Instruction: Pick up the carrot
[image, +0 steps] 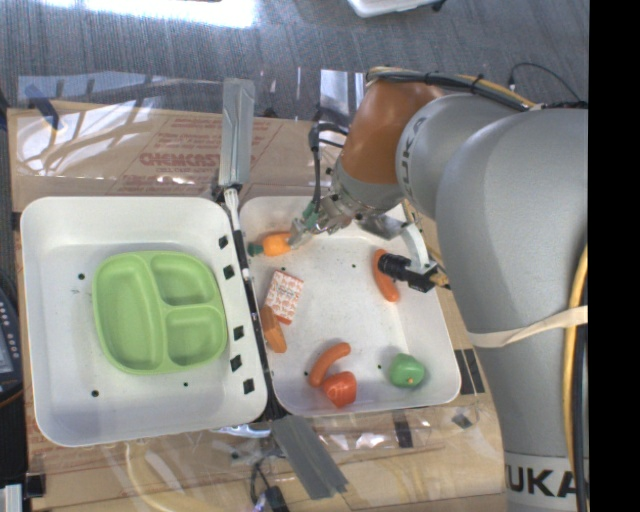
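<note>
We see the grey arm (500, 230) filling the right side, orange band above the wrist, reaching left over the right bin (432, 345). Desk (130, 150) under both bins is brown, with clear film over it. Left bin (50, 300) holds a green divided tray (160, 310), three compartments.

Right bin contents: white snack packet with red print (285, 296) near the left wall, an orange sausage-shaped piece (273, 335) just below it against the divider, another orange-red one (329, 362) lower centre touching a red pepper-like item (340, 389), a green round item (406, 372) at lower right, and an orange-red long piece (386, 277) by the right wall next to a black fitting.

Carrot (276, 244) lies in the top-left corner of the right bin, orange body with a green end pointing right. The fingers (308, 226) sit just right of and above it, tips at its green end. We can't tell whether the fingers are spread or closed, or whether they touch the carrot; too small and blurred.
</note>
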